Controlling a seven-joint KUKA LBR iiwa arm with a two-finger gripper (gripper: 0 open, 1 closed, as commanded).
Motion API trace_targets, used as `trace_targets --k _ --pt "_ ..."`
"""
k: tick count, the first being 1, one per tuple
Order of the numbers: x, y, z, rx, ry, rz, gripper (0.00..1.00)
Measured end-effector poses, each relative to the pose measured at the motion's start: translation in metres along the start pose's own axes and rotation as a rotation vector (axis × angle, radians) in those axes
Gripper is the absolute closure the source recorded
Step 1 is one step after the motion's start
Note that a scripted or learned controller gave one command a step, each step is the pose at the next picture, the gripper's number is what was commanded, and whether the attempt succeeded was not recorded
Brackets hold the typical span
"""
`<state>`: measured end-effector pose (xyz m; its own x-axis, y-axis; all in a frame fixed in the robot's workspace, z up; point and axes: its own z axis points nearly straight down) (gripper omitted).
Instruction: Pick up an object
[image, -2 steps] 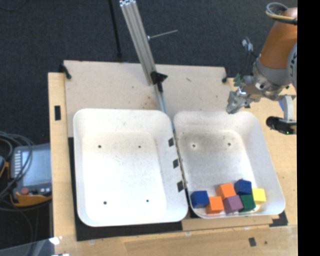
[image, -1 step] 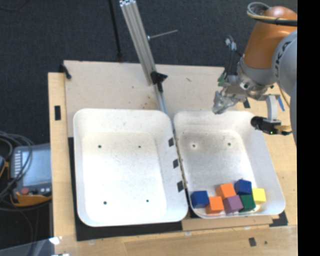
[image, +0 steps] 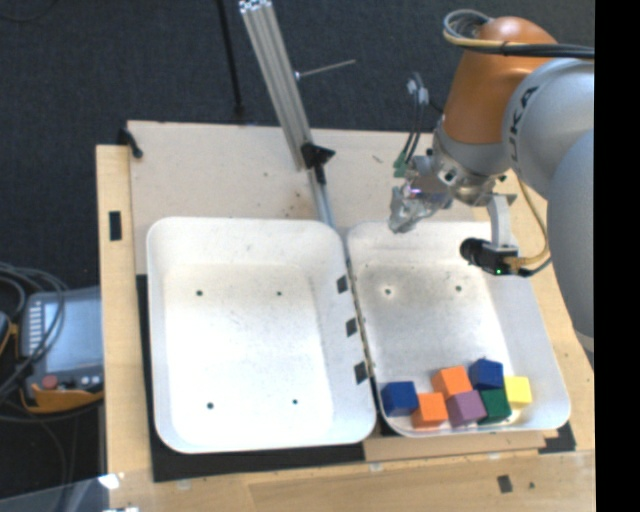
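Several small cubes lie bunched in the near right corner of the right bin (image: 440, 300): a blue cube (image: 399, 397), two orange cubes (image: 451, 380) (image: 431, 408), a purple cube (image: 465, 407), a green cube (image: 495, 404), a darker blue cube (image: 487, 374) and a yellow cube (image: 518, 390). My gripper (image: 405, 216) hangs over the far edge of the right bin, well away from the cubes. Nothing shows between its fingers, and I cannot make out how they stand.
The left bin (image: 250, 330) sits beside the right one, with a row of dark clips (image: 352, 327) along the seam. A slanted aluminium rail (image: 285, 100) rises behind the bins. A pendant and cables (image: 50, 345) lie off the bench at left.
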<state>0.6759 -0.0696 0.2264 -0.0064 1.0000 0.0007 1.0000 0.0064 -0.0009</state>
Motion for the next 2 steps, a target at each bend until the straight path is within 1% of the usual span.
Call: trace_targets --k 1,2 --pt "0.059 -0.002 0.004 0.001 0.001 -0.001 1.00" --pt "0.111 -0.015 -0.010 0.002 0.002 -0.001 1.00"
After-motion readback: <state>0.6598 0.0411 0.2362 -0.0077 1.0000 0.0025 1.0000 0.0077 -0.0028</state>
